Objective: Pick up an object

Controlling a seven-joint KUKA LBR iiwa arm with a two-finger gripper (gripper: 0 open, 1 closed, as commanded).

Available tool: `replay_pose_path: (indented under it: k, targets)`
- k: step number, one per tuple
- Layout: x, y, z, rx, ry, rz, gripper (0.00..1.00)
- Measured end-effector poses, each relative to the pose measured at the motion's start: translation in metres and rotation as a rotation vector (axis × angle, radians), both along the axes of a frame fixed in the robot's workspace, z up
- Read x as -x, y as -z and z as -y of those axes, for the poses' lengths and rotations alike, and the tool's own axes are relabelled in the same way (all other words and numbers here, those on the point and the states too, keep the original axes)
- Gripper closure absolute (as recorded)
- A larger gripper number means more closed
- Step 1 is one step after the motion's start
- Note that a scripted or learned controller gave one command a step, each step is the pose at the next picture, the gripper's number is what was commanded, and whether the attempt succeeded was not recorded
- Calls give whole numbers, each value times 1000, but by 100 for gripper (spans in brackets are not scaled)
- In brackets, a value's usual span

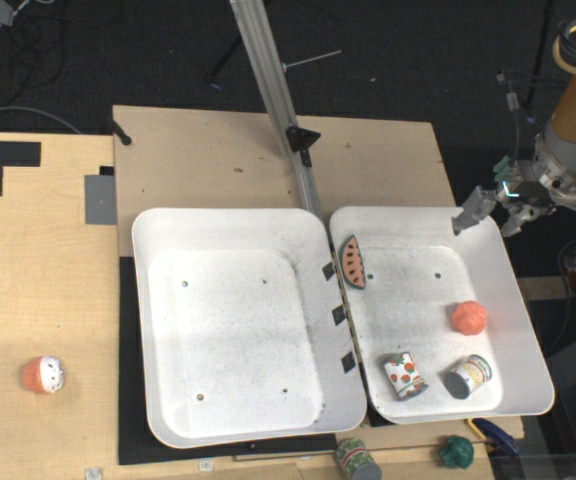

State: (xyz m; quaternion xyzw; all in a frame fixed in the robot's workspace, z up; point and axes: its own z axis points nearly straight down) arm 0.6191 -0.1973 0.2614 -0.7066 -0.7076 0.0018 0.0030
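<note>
1. Gripper: it hangs over the far right corner of the right bin, above the rim; its two fingers stand apart, with nothing between them.
2. Candidate objects, all in the right bin:
   - an orange ball near the right wall;
   - a small can lying on its side near the front right corner;
   - a small carton with red spots, just to the left of the can;
   - a watermelon slice leaning against the left wall.
3. Handling, judged by appearance:
   - The ball looks light and round; it may roll from a glancing touch, so a hold across its middle suits it.
   - The can looks stiff and smooth; a hold across its curved side is likely to serve, though it may slip.
   - The carton offers flat, parallel faces and looks easiest to hold.
   - The slice sits tight to the wall, leaving little room for a finger.
4. Left bin: well apart from the gripper.
</note>
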Motion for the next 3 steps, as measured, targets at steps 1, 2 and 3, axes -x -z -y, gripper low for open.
replay_pose_path:
  k: [1,2,3]
  targets:
    - [-1,-3,0,2,-3,4,0]
    - [5,61,-2,0,1,-1,0]
    - [2,123,-8,-1,-2,-2,0]
